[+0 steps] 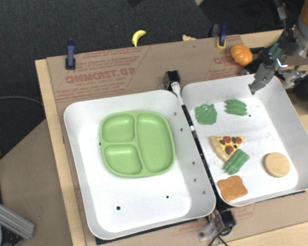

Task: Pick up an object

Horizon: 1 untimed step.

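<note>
You saw toast (231, 187), a cookie (276, 164) and a pizza slice (227, 145) crowded in the right bin (299, 125), where a descent risked straddling neighbours, while the gripper (263, 77), empty and seemingly spread, hung at its far corner.

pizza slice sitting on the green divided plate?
No. The pizza slice lies in the right bin, while the green divided plate sits in the left bin.

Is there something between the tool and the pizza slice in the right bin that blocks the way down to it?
Nothing visible blocks it. The tool hangs over the far right corner of the right bin. The pizza slice lies open mid-bin; the green pieces lie flat beside the path.
</note>
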Available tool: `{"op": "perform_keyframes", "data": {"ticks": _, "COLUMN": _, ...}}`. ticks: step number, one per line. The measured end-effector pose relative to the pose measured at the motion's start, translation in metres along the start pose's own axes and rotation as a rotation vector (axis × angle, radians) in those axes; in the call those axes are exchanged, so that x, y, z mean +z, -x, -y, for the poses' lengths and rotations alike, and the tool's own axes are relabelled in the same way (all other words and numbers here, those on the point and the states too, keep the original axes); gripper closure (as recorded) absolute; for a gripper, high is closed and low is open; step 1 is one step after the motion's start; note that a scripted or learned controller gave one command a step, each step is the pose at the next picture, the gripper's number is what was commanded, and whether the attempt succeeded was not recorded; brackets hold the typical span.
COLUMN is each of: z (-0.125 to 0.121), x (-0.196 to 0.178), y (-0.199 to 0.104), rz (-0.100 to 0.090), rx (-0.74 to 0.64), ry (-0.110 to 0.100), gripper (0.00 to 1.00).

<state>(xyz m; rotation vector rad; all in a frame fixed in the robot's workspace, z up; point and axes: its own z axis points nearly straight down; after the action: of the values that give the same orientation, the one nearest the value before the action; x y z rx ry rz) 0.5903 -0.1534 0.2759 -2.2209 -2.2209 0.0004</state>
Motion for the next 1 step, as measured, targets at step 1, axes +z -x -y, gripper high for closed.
{"op": "perform_keyframes", "data": {"ticks": 1, "z": 0.0462, "x": 0.1093, "y": -0.0357, "rz": -0.005, "rx": 0.0, "ry": -0.014, "gripper": 0.0}}
